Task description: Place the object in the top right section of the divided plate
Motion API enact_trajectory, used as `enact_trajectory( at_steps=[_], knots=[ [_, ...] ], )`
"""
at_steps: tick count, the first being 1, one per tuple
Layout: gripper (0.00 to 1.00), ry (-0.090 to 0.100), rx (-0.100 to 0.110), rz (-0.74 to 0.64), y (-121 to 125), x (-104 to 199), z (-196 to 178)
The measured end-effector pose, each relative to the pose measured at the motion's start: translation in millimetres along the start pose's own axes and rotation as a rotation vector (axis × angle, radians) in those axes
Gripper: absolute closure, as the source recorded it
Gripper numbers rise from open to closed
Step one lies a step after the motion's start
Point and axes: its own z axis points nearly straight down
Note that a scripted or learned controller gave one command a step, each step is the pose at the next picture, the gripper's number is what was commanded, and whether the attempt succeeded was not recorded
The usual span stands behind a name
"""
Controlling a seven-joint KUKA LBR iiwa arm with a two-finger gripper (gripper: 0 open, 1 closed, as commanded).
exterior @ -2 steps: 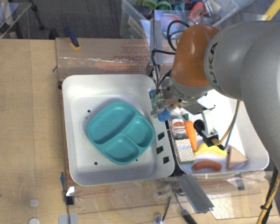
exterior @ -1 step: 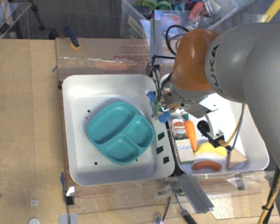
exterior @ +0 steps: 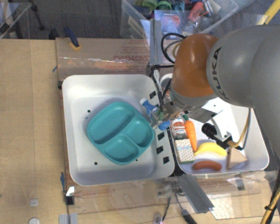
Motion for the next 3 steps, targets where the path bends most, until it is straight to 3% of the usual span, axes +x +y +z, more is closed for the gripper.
enact_trajectory(
  at_steps=[1, 3],
  knots=[
    [1.0, -0.008, 0.003, -0.177, -12.3, 4.2, -2.3],
    [1.0, -0.005, 0.007, -0.303, -7.8, -4.2, -2.3]
  ],
)
